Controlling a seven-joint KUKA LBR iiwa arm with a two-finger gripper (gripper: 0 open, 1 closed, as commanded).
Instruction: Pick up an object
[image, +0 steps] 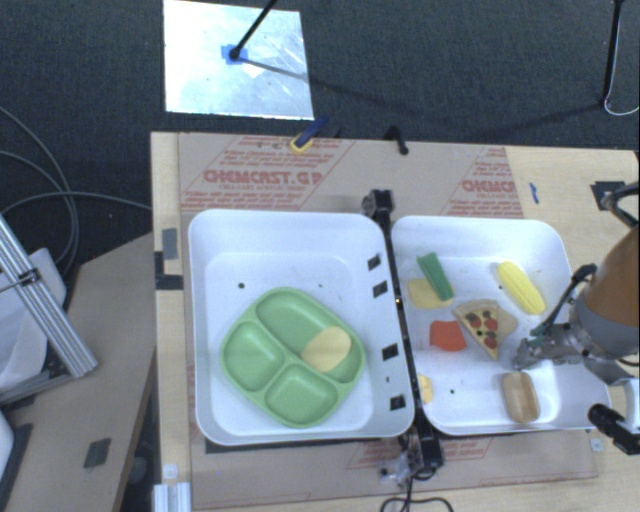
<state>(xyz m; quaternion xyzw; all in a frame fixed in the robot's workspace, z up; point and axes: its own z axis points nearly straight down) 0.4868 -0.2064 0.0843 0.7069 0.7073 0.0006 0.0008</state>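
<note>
Gripper (528, 352) low in right bin (475, 232), between pizza slice (485, 325) and bread roll (520, 396). Open or closed: cannot tell. Green plate (290, 355) in left bin (290, 235).

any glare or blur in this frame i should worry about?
Camera view: strong glare on the reflective sheet on the floor above the bench; the white bins are bright but the toys stay readable; the end effector is soft and dim at the right edge, the corn sharp.
</note>
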